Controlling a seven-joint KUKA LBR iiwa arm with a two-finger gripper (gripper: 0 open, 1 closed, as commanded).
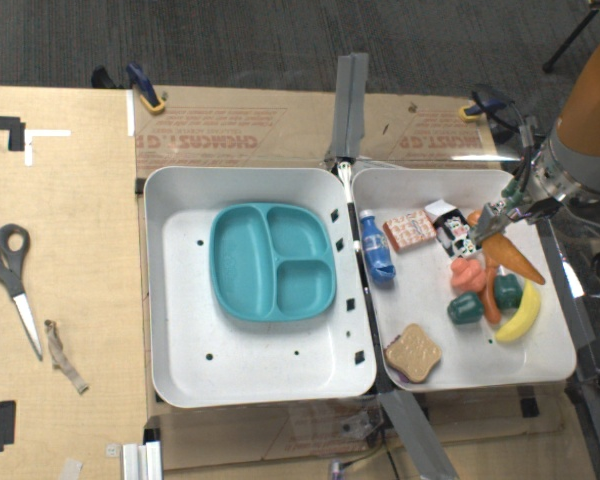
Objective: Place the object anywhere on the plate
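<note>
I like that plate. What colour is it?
Teal, a blue-green; the plate shows clearly in the camera view.

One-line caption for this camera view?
Gripper over right bin's toy food; teal plate waits in left bin.

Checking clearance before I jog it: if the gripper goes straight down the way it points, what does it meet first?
Most likely the pink toy just under the gripper, with the carrot right beside it; depth is hard to judge.

Teal three-compartment plate (273, 262) lies flat, centre-left of frame. Small toy objects (485, 278) lie clustered at right: carrot, banana, bottle, toast.
</note>
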